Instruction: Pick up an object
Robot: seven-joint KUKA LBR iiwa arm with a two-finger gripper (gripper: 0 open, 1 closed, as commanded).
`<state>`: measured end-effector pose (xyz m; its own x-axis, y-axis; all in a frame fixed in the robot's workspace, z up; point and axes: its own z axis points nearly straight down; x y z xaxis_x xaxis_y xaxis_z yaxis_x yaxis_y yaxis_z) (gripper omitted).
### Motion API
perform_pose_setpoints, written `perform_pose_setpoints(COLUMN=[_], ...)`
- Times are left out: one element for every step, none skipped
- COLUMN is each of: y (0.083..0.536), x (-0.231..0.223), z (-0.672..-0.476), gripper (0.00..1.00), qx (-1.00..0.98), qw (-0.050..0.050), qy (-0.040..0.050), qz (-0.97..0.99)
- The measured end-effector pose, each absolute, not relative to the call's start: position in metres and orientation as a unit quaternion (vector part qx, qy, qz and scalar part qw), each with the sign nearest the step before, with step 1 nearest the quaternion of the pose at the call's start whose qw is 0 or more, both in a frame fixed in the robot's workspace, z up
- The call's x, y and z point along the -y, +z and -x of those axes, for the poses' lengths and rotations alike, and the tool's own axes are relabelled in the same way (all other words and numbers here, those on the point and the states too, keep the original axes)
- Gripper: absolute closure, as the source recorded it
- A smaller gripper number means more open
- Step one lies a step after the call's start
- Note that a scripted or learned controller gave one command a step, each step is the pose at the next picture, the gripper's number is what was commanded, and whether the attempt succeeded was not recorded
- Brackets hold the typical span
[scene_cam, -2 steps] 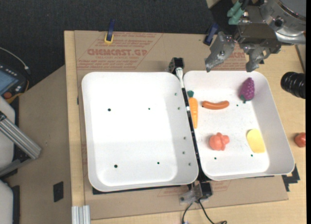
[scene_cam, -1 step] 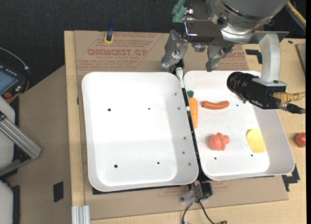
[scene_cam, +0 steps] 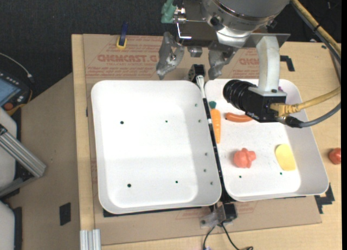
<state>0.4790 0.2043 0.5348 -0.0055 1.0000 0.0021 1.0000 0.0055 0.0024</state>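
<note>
We judge the pick as hardly begun: our gripper [scene_cam: 191,61] hangs above the back edge of the bins with its two fingers [scene_cam: 167,59] spread apart and nothing between them, so the reach down, the closing and the lift are all left to do. Taking the right bin [scene_cam: 312,181] as our landmark, every candidate lies inside it. The orange carrot [scene_cam: 216,125] rests along its left wall, touching or nearly touching the divide with the left bin [scene_cam: 103,151]. A slim red-orange piece [scene_cam: 236,117] lies just right of the carrot, partly under the black camera unit [scene_cam: 246,100] that juts over the bin's back half. The pink lumpy toy [scene_cam: 244,157] sits near the bin's middle, and the yellow piece [scene_cam: 285,156] lies to its right, near the right wall. Outside the right bin, beyond its right rim, a small red object [scene_cam: 336,155] sits on the bench. Behind the bins, the brown cardboard [scene_cam: 108,59] carries red lettering that reads roughly "CHEMCAST", the rest hidden by the arm.
</note>
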Motion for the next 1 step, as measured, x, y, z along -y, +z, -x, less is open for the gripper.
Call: perform_pose_setpoints(y=[0.4734], x=[-0.2256], z=[-0.4786], gripper=[0.0], qx=[-0.708], qw=[-0.002], qy=[-0.0038], qz=[-0.706])
